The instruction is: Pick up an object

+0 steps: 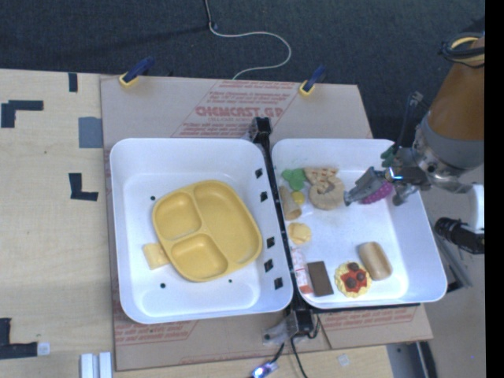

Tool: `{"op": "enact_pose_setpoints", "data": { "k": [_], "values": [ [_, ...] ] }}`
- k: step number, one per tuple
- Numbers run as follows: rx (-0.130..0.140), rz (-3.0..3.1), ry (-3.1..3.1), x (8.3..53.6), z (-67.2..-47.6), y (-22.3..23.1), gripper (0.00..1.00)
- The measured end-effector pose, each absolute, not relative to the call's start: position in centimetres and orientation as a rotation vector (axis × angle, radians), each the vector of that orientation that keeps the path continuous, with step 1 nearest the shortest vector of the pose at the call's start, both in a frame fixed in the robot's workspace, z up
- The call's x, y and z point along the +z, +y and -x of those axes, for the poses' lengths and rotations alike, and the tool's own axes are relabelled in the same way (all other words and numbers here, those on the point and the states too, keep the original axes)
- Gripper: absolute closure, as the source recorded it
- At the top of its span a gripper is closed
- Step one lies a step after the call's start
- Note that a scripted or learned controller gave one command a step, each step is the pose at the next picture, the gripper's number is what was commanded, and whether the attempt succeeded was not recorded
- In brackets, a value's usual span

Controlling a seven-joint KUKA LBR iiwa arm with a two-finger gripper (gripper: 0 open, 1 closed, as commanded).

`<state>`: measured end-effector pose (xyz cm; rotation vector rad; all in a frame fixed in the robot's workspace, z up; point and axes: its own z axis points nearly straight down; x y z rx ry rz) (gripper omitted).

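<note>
My claw (pixel 364 192) hangs over the right bin (pixel 409 246), fingers spread apart with nothing between them, just right of a round cookie (pixel 325 195). A purple toy (pixel 380 192) lies beneath my wrist. The left bin (pixel 134 211) holds a yellow tray (pixel 206 228).

Both bins (pixel 126 211) look like smooth white plastic with a faint sheen; the sheet under them (pixel 236 113) is matt brown cardboard with red print, lying on a pale, wood-look table (pixel 47 235). The yellow tray (pixel 206 228) reads as smooth, semi-gloss plastic. The arm's orange band (pixel 465 105) is glossy, and the end effector (pixel 370 187) is dull grey metal or plastic, cannot tell which.
</note>
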<state>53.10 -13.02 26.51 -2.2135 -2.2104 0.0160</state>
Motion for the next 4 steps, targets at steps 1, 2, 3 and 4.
{"op": "enact_pose_setpoints", "data": {
  "k": [1, 2, 3, 4],
  "values": [
    [0.007, 2.217, -2.22, 27.0, -53.3, -13.0, 0.0],
    [0.011, 2.211, -2.217, 20.7, -53.0, -12.1, 0.0],
    [0.012, 2.213, -2.214, 14.5, -52.0, -12.5, 0.0],
    [0.011, 2.212, -2.214, 9.0, -52.4, -11.6, 0.0]
  ]
}}
